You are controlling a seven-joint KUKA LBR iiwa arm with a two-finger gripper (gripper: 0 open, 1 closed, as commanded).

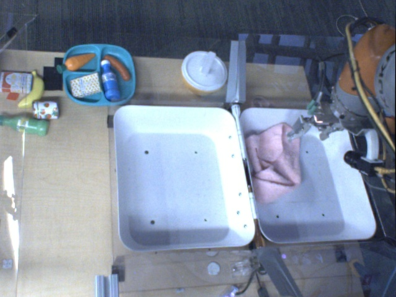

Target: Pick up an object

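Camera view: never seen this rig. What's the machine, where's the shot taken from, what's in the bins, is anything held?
The shot comes from one fixed camera above the bench, looking down at a slant. The machine is a single robot arm, grey with an orange band, reaching in from the right of the view. Its gripper sits over the upper part of the right bin, at the top edge of a crumpled pink cloth. The cloth lies in the left part of that bin, against the wall by the divider. Whether the fingers have the cloth is too small to tell, so I would not call it held. The left bin stands next to it. Outside the bins, on the wooden bench: a blue divided tray of toy food, a white lidded cup, a banana, a small can and a green bottle.
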